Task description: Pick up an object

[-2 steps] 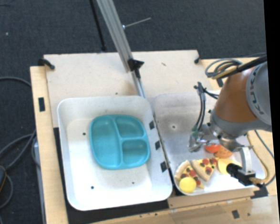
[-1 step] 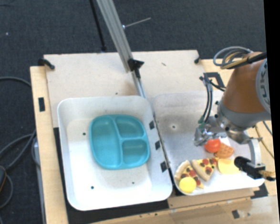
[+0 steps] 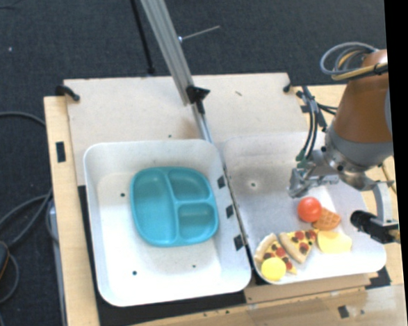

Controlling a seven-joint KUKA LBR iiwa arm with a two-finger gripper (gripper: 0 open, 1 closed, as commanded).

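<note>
- My grey arm (image 3: pixel 358 123) with its orange band is reaching in from the right, over the far half of the right-hand shallow white bin (image 3: pixel 260 169).
- My two-finger claw (image 3: pixel 301 183) is hanging above the bin floor, just beyond a round red-orange toy fruit (image 3: pixel 309 209); I cannot tell whether the claw is released or clenched, and nothing is showing in its grasp.
- The red-orange fruit is lying near the middle of the right bin, touching a ridged orange-brown toy biscuit (image 3: pixel 326 220) on its near right side.
- A pale yellow block shaped like cheese (image 3: pixel 333 242) is sitting just beside the biscuit, toward the near edge.
- A toy pizza wedge with red dots (image 3: pixel 298 243) is lying to the left of the cheese block, and a second pale wedge (image 3: pixel 267 248) with a yellow disc (image 3: pixel 273 268) is crowding the near left corner of the same bin.
- A turquoise plastic tray with three compartments (image 3: pixel 173 204) is lying flat in the middle of the left-hand white bin (image 3: pixel 114 269), well apart from the toy food.
- A slanted aluminium rail (image 3: pixel 168 43) is crossing the tan bench top (image 3: pixel 130 108) behind the bins.
</note>
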